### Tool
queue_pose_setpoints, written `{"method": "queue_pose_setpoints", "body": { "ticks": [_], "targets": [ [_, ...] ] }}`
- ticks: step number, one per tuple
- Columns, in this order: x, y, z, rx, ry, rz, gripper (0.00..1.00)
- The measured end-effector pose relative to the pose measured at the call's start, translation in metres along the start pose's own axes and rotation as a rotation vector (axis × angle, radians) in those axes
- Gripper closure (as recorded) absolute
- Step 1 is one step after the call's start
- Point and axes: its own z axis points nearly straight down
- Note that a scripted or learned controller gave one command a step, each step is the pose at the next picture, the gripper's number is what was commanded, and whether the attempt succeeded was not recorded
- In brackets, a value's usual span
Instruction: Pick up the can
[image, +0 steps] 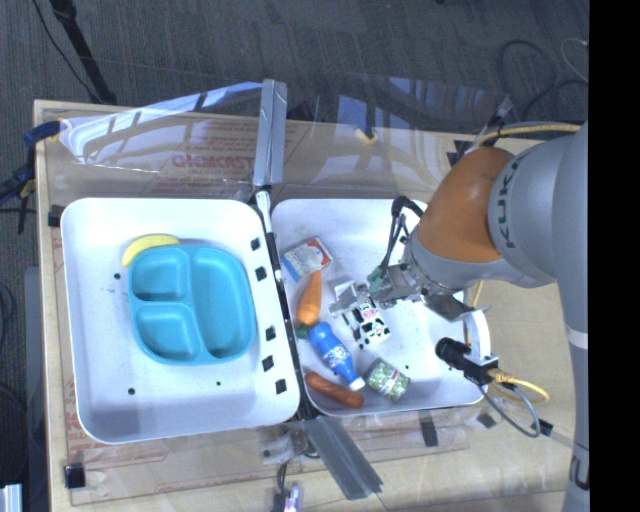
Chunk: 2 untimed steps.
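Judging from how things lie, the pick is not yet made: the can (387, 380), green with a patterned label, lies on its side on the floor of the right bin (445, 392), close to that bin's front wall and toward the bench's front edge. The tool (372, 312) hangs over the middle of the same bin, above a small black-and-white object (372, 328), with the can apart from it, nearer the front. Whether the tool is open or closed cannot be told from this slanted view, and nothing is visibly between its parts. What is left, I judge, is the whole of it: bringing the tool over the can, closing on it, and lifting.

The right bin is crowded. A blue bottle (335, 354), a carrot (311, 298), a sausage (335, 391) and a small carton (305, 259) lie around the middle and left side; the sausage and bottle sit just beside the can. The left bin (85, 300) holds a blue divided tray (192, 303) with something yellow (150, 245) tucked behind it. The bench (520, 320) is pale wood, standing over dark carpet (150, 45) with cables.
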Motion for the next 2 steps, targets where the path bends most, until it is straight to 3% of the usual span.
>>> {"method": "queue_pose_setpoints", "body": {
  "ticks": [1,2],
  "targets": [
    [-0.020,-0.009,0.049,0.000,0.002,0.208,0.00],
    [-0.020,-0.008,0.039,-0.002,0.000,0.203,1.00]
  ]
}}
